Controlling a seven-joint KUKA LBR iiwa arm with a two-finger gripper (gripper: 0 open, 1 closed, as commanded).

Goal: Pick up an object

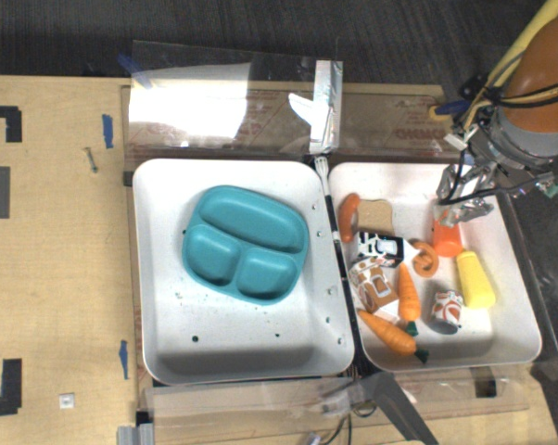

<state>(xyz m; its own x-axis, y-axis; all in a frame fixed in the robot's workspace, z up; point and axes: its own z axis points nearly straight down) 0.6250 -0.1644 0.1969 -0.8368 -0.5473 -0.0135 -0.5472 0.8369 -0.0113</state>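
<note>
The right white bin (401, 185) holds several small toys. Among them are an orange block (447, 239), a yellow cylinder (475, 280), an orange ring (425, 260), two carrots (407, 292) (388, 332), a tan bread slice (375, 216), an orange sausage (349, 215), a black-and-white carton (383, 246), a brown-and-white packet (374, 284) and a small white-and-red can (446, 310). My gripper (464, 202) hangs over the bin's far right part, right above the orange block. The view does not show whether it touches the block.
A teal divided plate (247, 244) lies in the left white bin (168, 309). A clear plastic sheet (223, 100) and a taped strip (325, 105) lie behind the bins. The grey arm with its orange band (538, 82) and cables comes in from the upper right.
</note>
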